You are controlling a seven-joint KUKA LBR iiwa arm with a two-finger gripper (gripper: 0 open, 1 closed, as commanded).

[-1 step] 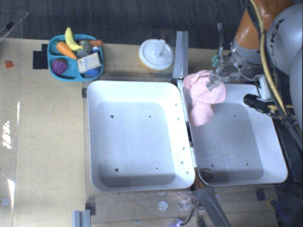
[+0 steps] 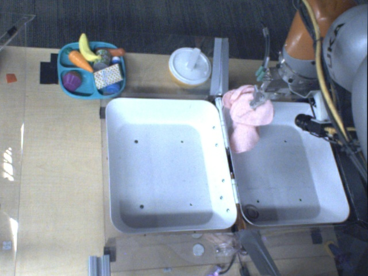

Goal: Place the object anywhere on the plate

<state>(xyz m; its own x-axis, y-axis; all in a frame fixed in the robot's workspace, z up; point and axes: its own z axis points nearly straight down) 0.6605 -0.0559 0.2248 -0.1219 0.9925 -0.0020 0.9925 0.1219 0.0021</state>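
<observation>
Upper left of the frame: blue divided tray [image 2: 68,92] on the wooden bench [image 2: 52,177], packed with toy food: a yellow banana [image 2: 87,48], an orange carrot [image 2: 80,61], a purple piece [image 2: 72,80], a speckled sponge block [image 2: 109,76]. Just left of the tray, a black square patch [image 2: 49,72] on the bench top. Further right along the top, a round white-lidded cup with a yellow rim [image 2: 190,66], sitting behind the left bin. Centre left: left white bin [image 2: 167,165], shallow, bare floor with a few small dark dots. Metal divider bar [image 2: 217,68] rising between the two bins at the top. Right of centre: pink cloth [image 2: 246,119], bunched up and draped at the upper left corner of the right white bin [image 2: 287,177], one fold hanging down along the bin's left wall. Gripper [image 2: 260,96] right on top of the cloth's upper right part, fingers pinched narrow with pink fabric caught between them. Upper right: grey arm [image 2: 345,45] with its orange band [image 2: 310,22], yellow cables trailing down the side. Lower left corner of the right bin: small dark round spot [image 2: 251,213].
</observation>
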